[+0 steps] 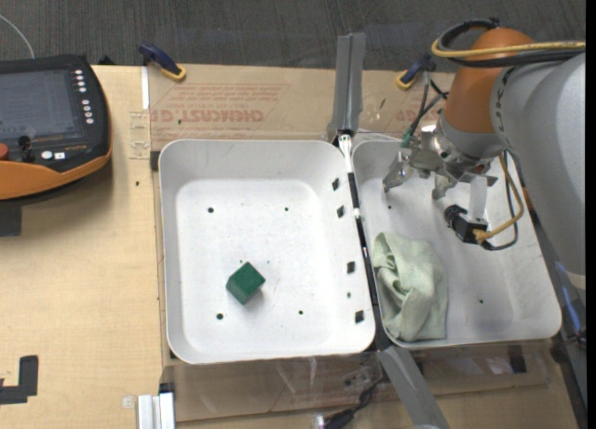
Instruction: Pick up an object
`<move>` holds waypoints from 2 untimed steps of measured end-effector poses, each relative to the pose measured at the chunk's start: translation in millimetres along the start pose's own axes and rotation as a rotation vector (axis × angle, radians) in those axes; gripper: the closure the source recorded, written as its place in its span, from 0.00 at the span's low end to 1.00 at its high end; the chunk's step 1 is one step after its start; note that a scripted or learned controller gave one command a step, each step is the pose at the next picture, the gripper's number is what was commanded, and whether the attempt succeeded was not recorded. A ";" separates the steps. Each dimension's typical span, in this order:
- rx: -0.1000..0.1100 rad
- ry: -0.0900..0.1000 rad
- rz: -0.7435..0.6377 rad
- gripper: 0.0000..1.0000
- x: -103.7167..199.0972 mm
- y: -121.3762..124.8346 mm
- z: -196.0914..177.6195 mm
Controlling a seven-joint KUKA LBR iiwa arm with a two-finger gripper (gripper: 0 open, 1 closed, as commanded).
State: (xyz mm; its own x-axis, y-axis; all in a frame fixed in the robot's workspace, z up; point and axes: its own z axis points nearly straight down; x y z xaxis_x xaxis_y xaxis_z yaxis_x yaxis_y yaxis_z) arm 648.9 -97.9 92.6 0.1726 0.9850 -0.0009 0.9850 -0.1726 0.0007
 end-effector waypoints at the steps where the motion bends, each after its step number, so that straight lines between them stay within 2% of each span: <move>1: 0.001 0.000 -0.420 0.00 51.6 -66.6 -99.3; 2: 0.004 0.000 -0.226 0.00 99.5 -108.0 -98.6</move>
